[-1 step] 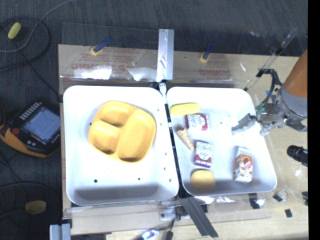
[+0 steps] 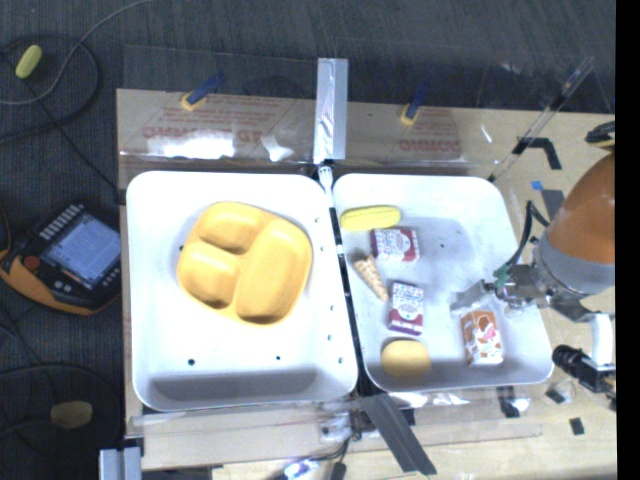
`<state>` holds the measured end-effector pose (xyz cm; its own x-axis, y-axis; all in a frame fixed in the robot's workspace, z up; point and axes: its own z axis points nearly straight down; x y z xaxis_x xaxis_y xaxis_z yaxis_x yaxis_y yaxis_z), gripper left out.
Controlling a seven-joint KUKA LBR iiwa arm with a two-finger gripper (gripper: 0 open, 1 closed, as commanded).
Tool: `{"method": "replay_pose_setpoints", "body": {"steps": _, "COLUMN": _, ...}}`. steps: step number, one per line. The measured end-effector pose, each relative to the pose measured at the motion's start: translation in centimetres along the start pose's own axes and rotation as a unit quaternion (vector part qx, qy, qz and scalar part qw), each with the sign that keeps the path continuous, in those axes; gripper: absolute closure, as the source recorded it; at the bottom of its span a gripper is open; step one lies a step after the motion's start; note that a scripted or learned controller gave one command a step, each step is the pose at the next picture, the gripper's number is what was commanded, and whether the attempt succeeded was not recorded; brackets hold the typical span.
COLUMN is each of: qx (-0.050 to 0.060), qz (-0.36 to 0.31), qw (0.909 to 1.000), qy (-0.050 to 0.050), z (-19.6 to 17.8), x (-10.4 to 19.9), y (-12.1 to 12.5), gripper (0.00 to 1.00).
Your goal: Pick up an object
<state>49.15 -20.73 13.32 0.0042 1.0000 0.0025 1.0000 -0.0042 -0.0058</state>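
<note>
The right bin [image 2: 497, 200] holds several small items. A yellow oblong piece [image 2: 370, 217] lies at its far left, with a dark red carton [image 2: 394, 244] just below it. A ridged tan cone [image 2: 369, 275] lies along the left wall, beside a second red carton [image 2: 406, 307]. A round yellow lump [image 2: 404, 357] sits at the near edge. An orange and white carton [image 2: 482, 336] stands near the right wall. My gripper [image 2: 487, 290] reaches in from the right, low over the bin floor just above the orange and white carton and apart from it.
The left bin [image 2: 160, 368] holds one large yellow lumpy object [image 2: 244, 261]. A metal divider strip [image 2: 331, 108] runs up behind the seam between the bins. A handheld controller [image 2: 70, 258] lies on the floor to the left, and clamps and brackets [image 2: 585, 363] sit by the right bin's corner.
</note>
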Motion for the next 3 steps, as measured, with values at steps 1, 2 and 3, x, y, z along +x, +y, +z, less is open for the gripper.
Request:
{"method": "replay_pose_setpoints", "body": {"steps": 1, "qx": -0.001, "qz": 0.119, "qw": 0.9929, "qy": -0.002, "z": -12.5, "x": 4.4, "y": 0.5, "gripper": 0.0}}
{"method": "replay_pose_setpoints", "body": {"steps": 2, "qx": 0.003, "qz": 0.118, "qw": 0.9931, "qy": -0.002, "z": -13.1, "x": 4.4, "y": 0.7, "gripper": 1.0}}
{"method": "replay_pose_setpoints", "body": {"steps": 3, "qx": 0.0, "qz": -0.13, "qw": 0.9916, "qy": 0.0, "z": 0.2, "x": 2.5, "y": -0.8, "gripper": 1.0}}
